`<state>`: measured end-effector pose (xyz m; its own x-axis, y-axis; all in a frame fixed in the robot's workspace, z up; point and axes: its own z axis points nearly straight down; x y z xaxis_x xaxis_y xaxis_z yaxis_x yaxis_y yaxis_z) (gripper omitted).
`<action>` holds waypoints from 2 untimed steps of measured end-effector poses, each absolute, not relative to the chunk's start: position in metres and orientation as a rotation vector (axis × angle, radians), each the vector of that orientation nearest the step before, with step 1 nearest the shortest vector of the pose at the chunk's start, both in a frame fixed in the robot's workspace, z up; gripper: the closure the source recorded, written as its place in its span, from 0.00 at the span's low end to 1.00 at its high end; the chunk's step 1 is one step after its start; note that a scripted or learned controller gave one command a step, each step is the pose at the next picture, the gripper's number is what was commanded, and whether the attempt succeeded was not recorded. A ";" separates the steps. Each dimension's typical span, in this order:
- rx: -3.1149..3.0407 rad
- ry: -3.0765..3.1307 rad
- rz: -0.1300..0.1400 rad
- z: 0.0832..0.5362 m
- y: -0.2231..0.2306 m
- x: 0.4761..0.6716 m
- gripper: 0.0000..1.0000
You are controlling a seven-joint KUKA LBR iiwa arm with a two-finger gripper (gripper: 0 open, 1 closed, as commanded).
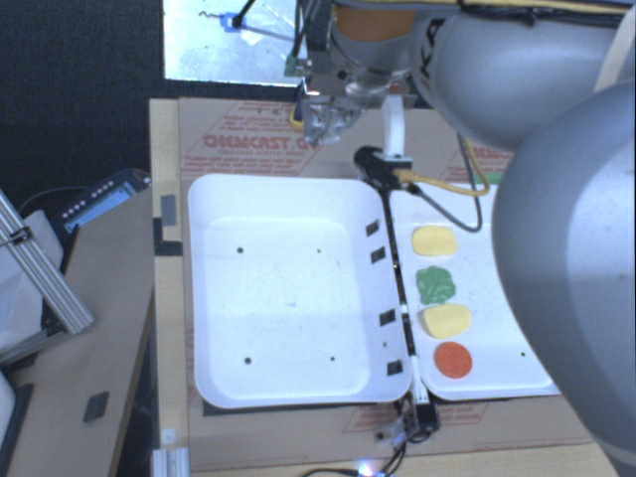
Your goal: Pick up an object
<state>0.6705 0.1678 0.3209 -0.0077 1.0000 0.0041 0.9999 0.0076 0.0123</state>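
Observation:
My gripper point(320, 127) hangs high over the far edge of the left bin point(214, 366), behind its back rim, with nothing seen between its fingers. In the right bin point(497, 381) four small things lie in a column near the divider: a pale yellow piece point(434, 240) at the top, a green leafy piece point(434, 285) under it, another yellow piece point(446, 320), and a red-orange disc point(453, 360) nearest the front. The arm's large grey body covers the right part of that bin.
Brown cardboard point(248, 142) lies under both bins. A blue-and-black device point(99, 199) and a metal rail point(40, 266) sit on the bench to the left. The left bin's floor shows only small dark dots.

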 end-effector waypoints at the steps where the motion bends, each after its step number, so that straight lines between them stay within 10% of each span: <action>1: 2.214 2.236 -0.005 0.203 0.239 0.666 1.00; 2: 2.210 2.224 0.024 0.367 0.235 0.649 1.00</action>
